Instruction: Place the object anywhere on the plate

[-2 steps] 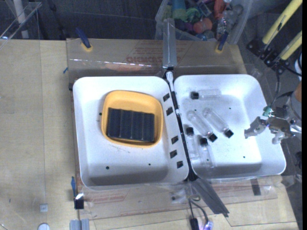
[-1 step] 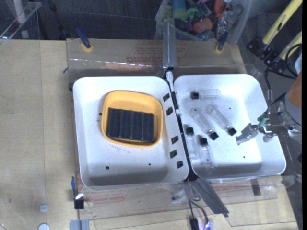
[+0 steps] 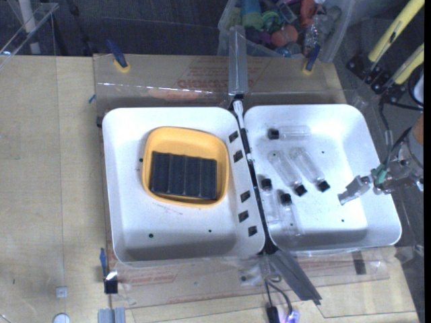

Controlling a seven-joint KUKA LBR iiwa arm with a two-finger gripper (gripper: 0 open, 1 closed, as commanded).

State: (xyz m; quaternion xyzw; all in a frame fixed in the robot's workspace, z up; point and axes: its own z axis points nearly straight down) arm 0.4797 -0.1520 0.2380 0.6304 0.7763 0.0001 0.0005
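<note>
A yellow plate [image 3: 152,142] lies in the left bin [image 3: 121,180] with a dark ridged block [image 3: 186,175] resting on it. Several clear vials with black caps lie in the right bin [image 3: 350,123]: one near the back [image 3: 288,133], two side by side in the middle [image 3: 306,167], and others by the divider [image 3: 287,212]. My gripper [image 3: 351,191] hangs over the right side of the right bin, to the right of the vials and apart from them. Nothing is visibly held in it.
A row of black clips runs along the divider [image 3: 242,177] between the bins. Behind the bench stands a clear tub of colourful toys [image 3: 286,9]. Blue clamps [image 3: 120,60] hold the board at the back.
</note>
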